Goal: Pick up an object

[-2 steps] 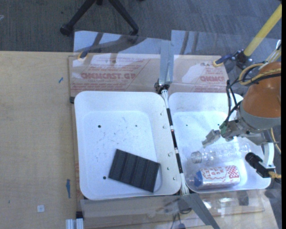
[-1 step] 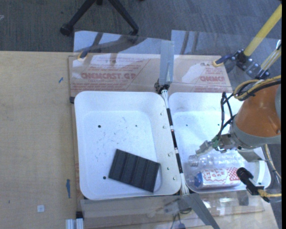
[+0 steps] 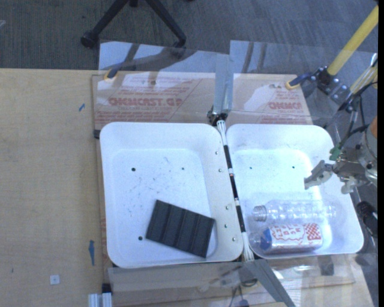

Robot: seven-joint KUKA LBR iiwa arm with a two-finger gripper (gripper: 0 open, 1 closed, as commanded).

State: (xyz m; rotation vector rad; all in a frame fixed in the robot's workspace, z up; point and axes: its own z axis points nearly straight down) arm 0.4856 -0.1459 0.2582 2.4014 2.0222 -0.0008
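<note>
A dark grey ribbed slab point(image 3: 180, 228) lies flat in the left bin point(image 3: 120, 156), near its front. In the right bin point(image 3: 270, 150) a clear plastic bottle point(image 3: 294, 211) lies on its side at the front. Just in front of the bottle lies a clear packet with a red-and-white checked label point(image 3: 291, 235), touching it. My gripper point(image 3: 330, 180) hangs over the right bin's right edge, above and slightly behind the bottle. It is open, with nothing between its fingers point(image 3: 314, 177).
Clear plastic panels with red lettering point(image 3: 144, 101) stand behind both bins. A yellow pole point(image 3: 354, 41) and cables rise at the back right. A chair base point(image 3: 132, 18) stands on the floor beyond the bench.
</note>
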